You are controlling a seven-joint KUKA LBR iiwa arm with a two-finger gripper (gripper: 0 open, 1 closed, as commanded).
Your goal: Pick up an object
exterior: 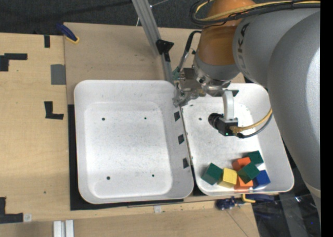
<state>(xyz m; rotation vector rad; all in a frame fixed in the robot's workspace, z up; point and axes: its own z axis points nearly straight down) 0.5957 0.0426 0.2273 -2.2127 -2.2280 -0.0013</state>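
Several colored blocks [237, 173] huddle in the near corner of the right bin [203, 147]; jaws hover at its far-left rim (spread or pressed together, can't tell).

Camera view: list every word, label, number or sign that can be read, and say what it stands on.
No text can be read in full.
Grey arm: dark letters near the orange band, slanted and blurred, unreadable.
Bench: black tape shapes, not letters.
Left bin and right bin: small dark dots and marks, no writing.
Coloured blocks: no markings that can be made out.
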